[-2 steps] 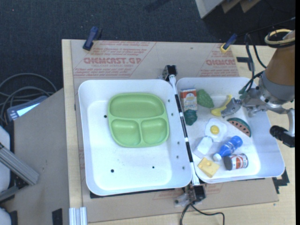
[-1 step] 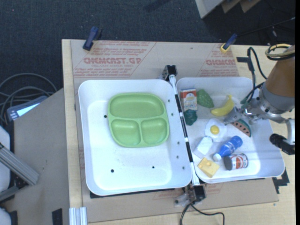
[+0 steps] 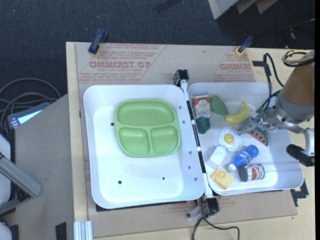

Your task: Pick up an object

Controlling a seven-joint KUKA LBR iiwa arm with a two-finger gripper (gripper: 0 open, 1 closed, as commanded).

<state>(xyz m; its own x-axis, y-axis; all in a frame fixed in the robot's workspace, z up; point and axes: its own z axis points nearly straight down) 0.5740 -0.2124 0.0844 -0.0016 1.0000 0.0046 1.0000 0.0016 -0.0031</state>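
Observation:
My gripper (image 3: pixel 253 126) reaches in from the right and hangs low over the right bin (image 3: pixel 287 181), just above a watermelon slice (image 3: pixel 259 136) and right of a yellow banana (image 3: pixel 239 114). Nearby lie a fried egg (image 3: pixel 228 138), a blue bottle (image 3: pixel 244 157), a small can (image 3: pixel 252 173) and a yellow cheese wedge (image 3: pixel 222 178). A red and white carton (image 3: pixel 201 105) and a green leafy piece (image 3: pixel 218 105) sit at the back of that bin. I see nothing lifted off the bin floor.
The left bin (image 3: pixel 100 174) holds a green divided plate (image 3: pixel 148 127). A dark green item (image 3: pixel 203 125) and a white bottle (image 3: pixel 217 155) lie close to the wall between the bins. Cables run along the bench's right side (image 3: pixel 270 74).

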